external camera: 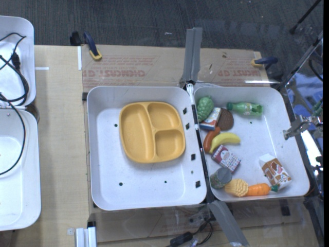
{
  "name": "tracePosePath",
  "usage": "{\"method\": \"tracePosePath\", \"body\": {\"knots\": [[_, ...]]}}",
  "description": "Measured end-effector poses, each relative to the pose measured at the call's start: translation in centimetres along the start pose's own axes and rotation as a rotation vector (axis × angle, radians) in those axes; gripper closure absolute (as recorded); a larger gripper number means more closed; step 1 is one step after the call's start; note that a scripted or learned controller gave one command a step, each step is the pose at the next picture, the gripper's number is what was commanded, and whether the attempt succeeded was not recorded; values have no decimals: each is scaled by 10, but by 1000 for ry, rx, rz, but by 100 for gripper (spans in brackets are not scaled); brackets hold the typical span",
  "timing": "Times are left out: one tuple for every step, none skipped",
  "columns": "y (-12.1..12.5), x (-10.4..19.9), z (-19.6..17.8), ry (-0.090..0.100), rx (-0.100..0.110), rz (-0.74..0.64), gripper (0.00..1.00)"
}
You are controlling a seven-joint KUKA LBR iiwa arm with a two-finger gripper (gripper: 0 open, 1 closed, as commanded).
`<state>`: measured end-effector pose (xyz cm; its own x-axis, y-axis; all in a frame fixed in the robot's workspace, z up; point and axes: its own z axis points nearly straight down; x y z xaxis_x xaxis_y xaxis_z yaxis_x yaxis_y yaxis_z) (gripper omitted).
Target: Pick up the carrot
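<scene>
The carrot [258, 189] is a small orange piece with a green tip. It lies on its side in the right bin [288, 112], close to the front wall. Its blunt end touches a yellow corn cob [236, 187] on its left. A milk carton [275, 171] lies just behind it to the right.
The right bin also holds a green bottle [245, 107], a leafy green vegetable [205, 107], a banana [225, 139], a red-orange piece [209, 139], a red packet [226, 157] and a grey can [221, 178]. A yellow divided plate [152, 131] sits in the left bin [103, 179].
</scene>
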<state>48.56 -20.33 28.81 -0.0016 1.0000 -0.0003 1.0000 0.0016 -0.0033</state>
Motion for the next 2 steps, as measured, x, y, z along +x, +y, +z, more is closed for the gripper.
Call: {"method": "tracePosePath", "body": {"knots": [[-8, 20, 53, 0, 0, 16, 0], [0, 36, 48, 0, -2, -13, 0]]}}
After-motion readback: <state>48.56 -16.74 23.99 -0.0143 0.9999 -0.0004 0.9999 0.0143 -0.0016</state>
